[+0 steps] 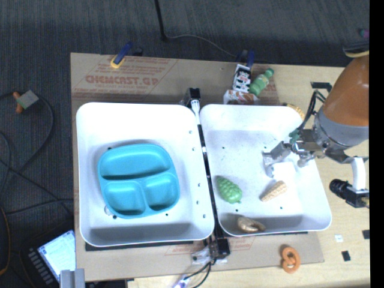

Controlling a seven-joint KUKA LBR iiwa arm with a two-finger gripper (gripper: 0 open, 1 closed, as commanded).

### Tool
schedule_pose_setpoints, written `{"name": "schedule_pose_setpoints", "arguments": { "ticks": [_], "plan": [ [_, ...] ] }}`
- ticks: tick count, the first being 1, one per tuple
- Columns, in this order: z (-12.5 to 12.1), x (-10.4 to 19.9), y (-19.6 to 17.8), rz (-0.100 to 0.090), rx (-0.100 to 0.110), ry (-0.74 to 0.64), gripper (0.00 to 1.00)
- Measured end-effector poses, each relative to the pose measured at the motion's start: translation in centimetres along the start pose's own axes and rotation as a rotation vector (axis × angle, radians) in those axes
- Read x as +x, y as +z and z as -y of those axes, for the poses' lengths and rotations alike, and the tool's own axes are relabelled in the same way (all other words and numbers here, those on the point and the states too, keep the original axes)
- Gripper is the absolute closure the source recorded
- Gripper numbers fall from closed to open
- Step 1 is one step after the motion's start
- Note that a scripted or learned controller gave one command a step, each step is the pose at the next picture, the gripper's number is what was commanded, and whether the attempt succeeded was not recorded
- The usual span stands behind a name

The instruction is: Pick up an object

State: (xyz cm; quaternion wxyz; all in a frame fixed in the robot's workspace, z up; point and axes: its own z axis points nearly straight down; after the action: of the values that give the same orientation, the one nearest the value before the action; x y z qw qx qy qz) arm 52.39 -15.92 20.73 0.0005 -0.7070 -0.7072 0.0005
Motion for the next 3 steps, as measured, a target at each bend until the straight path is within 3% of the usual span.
{"name": "schedule_pose_setpoints", "arguments": {
  "ticks": [1, 2, 3],
  "plan": [
    [-1.3, -4.8, 10.6, -0.001, -0.003, -0.001, 0.0],
    [-3.9, 0.4, 8.7, 0.0, -0.001, -0.001, 0.0],
    [0.1, 2.0, 11.8, 0.008, -0.017, 0.001, 0.0]
  ]
}}
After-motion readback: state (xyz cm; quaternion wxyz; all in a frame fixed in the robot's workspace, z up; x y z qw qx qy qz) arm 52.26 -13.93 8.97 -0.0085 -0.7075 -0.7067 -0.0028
